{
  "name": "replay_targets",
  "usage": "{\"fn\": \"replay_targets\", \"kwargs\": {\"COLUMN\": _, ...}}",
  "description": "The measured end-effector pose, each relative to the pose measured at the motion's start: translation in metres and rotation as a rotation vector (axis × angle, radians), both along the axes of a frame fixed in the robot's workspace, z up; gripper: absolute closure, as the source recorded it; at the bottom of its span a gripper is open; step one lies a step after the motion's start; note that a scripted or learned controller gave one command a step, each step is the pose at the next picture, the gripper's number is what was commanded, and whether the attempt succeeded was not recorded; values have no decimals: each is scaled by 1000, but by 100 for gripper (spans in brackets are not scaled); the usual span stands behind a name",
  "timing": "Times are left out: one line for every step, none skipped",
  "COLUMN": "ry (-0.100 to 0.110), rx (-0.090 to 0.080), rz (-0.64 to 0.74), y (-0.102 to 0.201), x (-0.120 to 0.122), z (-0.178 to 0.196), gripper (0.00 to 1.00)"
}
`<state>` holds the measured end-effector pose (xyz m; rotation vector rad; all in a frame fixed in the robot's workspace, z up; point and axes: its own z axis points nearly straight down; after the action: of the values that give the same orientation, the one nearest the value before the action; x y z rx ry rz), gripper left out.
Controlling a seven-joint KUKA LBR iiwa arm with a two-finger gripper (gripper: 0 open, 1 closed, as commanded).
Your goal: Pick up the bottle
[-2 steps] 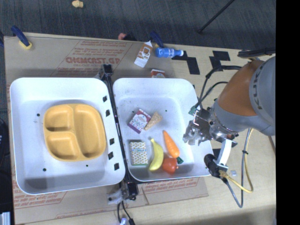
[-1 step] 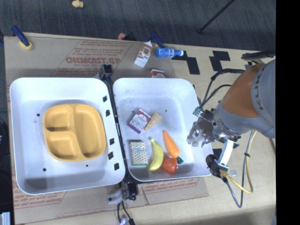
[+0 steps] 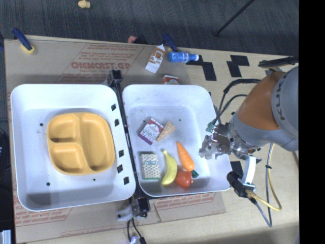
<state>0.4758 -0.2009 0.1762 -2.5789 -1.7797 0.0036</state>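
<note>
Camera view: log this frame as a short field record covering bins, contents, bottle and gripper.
left bin: yellow divided plate
right bin: purple packet, wedge, green packet, banana, carrot, tomato
bottle: blue, lying on the bench beyond the right bin
gripper: at right bin's right wall, holding nothing visible

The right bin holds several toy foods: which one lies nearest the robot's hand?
The carrot: orange, slanted, closest to the hand at the bin's right wall; the banana and tomato lie farther.
</note>
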Motion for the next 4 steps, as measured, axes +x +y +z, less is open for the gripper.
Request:
{"fn": "replay_targets", "kwargs": {"ry": -3, "rx": -5, "rz": -256, "y": 8, "x": 1, "z": 36, "gripper": 100}}
{"fn": "replay_targets", "kwargs": {"ry": -5, "rx": -6, "rz": -181, "y": -1, "x": 1, "z": 168, "gripper": 100}}
{"fn": "replay_targets", "kwargs": {"ry": 0, "rx": -3, "rz": -131, "y": -1, "x": 12, "z": 9, "gripper": 100}}
{"fn": "replay_targets", "kwargs": {"ry": -2, "rx": -6, "rz": -231, "y": 22, "x": 0, "z": 33, "gripper": 100}}
